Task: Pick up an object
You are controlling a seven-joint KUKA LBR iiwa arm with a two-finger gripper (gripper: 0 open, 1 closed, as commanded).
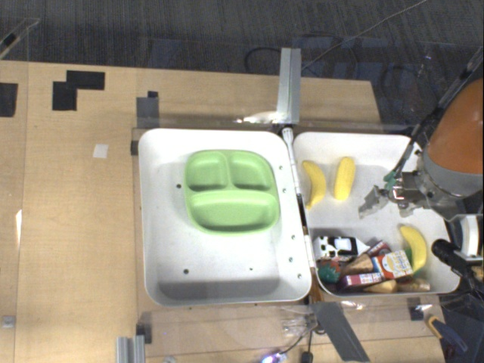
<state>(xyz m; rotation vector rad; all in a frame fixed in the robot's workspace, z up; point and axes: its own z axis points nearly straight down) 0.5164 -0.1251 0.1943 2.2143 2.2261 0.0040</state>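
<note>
The right bin (378, 144) holds a yellow banana (314, 183) and a yellow corn-like piece (344, 178) side by side near its far left. Another banana (414, 246) lies toward its right side. Along the bin's near edge is a heap: a black-and-white item (336, 246), a small orange-and-white carton (395, 263) and a dark red packet (363, 280). My gripper (386, 205) hangs over the bare middle of this bin, right of the corn-like piece and above the heap. Its fingers look open with nothing between them.
The left bin (162, 225) carries a green divided plate (229, 189) in its far half. A metal post (290, 89) stands behind the wall between the bins. The arm's orange band (460, 136) overhangs the right bin's far right corner.
</note>
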